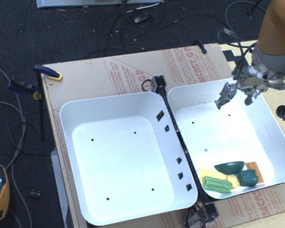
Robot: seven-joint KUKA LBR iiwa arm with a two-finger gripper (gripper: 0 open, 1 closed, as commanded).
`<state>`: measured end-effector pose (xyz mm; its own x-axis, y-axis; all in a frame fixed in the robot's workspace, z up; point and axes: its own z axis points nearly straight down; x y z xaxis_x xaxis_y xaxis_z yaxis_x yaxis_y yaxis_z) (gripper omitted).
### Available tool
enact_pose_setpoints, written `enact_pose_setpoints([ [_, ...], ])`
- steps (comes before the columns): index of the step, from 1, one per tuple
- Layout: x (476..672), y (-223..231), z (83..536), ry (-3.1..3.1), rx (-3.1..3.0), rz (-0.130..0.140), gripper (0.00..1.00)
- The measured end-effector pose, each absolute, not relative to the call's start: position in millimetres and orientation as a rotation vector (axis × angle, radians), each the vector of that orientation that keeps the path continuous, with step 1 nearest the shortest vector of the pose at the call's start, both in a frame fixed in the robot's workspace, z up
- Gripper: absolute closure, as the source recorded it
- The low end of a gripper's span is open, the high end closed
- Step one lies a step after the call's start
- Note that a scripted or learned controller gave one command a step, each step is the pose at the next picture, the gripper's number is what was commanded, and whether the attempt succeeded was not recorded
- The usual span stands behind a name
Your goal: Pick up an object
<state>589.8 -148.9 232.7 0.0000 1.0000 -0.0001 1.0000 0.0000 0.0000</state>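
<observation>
Left bin: smooth white plastic, shallow, rounded corners. Right bin: objects crowded in near corner against the front rim. Left to right: ribbed green piece lying on a flat yellow piece, dark green bowl-shaped piece, teal lump, orange flat piece behind it. Far half of this bin open. Gripper above far right edge, fingers spread, nothing between them.

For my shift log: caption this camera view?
Open gripper above the right bin; green objects clustered at its near edge.
</observation>
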Motion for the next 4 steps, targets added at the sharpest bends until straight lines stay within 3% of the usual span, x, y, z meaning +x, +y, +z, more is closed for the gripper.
enact_pose_setpoints([
  [1,589.8,-149,243,2.222,2.221,0.000,1.00],
  [2,644.0,-145,417,2.218,2.215,0.008,1.00],
  [3,610.8,-198,428,2.235,2.206,0.000,1.00],
  [4,561.0,-75,530,2.228,2.204,0.015,1.00],
])
